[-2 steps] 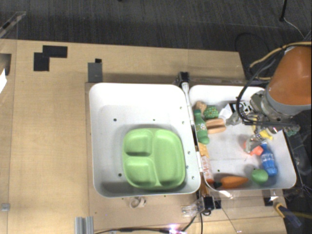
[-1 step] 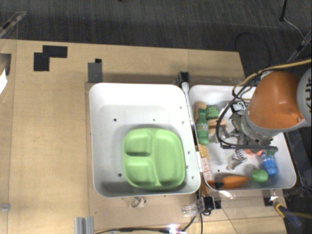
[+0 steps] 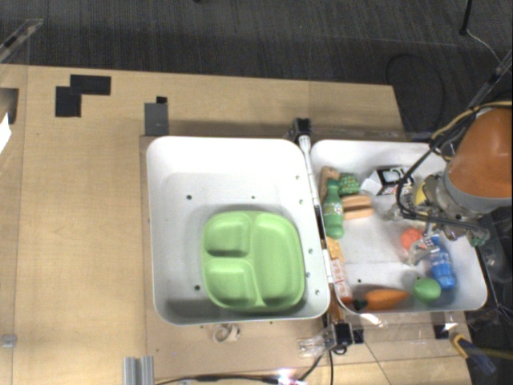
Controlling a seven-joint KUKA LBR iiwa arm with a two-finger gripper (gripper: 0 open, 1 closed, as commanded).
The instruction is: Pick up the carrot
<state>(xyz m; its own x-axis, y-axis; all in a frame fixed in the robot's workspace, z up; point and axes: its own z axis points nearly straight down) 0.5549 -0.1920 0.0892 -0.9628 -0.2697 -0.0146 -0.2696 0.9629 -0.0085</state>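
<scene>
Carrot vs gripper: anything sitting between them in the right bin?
In the camera view, mostly bare white bin floor separates the carrot at the front wall from the gripper up and to its right. The green ball sits just beside that line.

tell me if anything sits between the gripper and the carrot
Nothing visible does. The gripper hangs over the right bin, and the carrot lies near that bin's front wall, with bare floor between them. A green ball sits beside the carrot.
</scene>
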